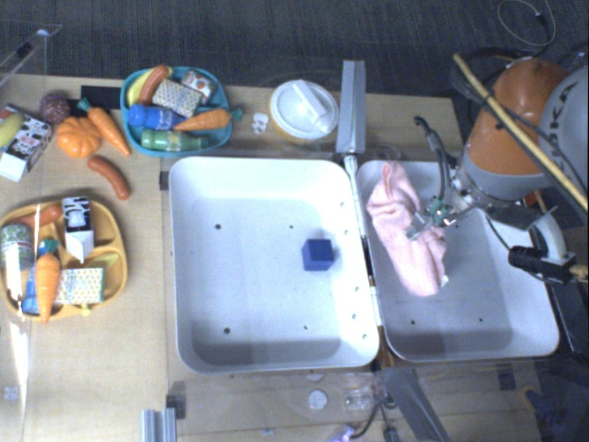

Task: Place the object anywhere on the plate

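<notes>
A small blue cube (318, 253) lies on the floor of the left bin (212, 339), right of its middle. A crumpled pink cloth (402, 233) lies in the right bin (497, 330) along its left side. My gripper (434, 221) is low over the cloth's right edge and seems to touch it, with the arm and its orange band (517, 95) reaching in from the upper right. A yellow plate (115, 247) with toy food sits on the bench far left of the bins.
A blue bowl (221, 138) of toy vegetables and a white lidded dish (304, 110) stand behind the left bin. Loose toy carrots, a pumpkin (75, 136) and a sausage lie at the back left. A grey post (350, 109) rises between the bins.
</notes>
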Motion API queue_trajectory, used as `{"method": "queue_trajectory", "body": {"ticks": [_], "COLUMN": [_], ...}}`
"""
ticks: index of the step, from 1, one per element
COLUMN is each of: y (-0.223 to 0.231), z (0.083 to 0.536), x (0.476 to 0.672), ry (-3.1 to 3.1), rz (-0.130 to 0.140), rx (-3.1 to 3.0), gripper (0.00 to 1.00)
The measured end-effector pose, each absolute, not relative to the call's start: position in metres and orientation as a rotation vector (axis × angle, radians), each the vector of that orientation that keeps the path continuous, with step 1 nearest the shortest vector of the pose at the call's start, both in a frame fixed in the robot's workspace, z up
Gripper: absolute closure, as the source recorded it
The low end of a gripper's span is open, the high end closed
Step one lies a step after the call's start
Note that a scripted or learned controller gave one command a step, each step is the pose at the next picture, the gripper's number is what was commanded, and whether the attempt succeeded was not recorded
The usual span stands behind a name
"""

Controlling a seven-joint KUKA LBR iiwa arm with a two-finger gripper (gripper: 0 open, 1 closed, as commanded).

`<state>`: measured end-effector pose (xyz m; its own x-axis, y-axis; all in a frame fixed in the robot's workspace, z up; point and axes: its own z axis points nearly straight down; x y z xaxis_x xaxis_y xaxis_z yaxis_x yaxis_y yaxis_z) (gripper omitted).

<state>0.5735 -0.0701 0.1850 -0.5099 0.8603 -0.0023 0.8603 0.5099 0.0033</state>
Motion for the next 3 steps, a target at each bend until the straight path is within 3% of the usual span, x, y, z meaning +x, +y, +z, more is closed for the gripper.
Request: {"method": "queue_trajectory", "body": {"ticks": [1, 3], "y": [-0.068, 0.033], "z": [0.225, 0.209], "x": [0.575, 0.548], "ry": [2.732, 3.119], "rz": [0.004, 0.003], "rx": [1.542, 0.352], "gripper": [1.0, 1.0]}}
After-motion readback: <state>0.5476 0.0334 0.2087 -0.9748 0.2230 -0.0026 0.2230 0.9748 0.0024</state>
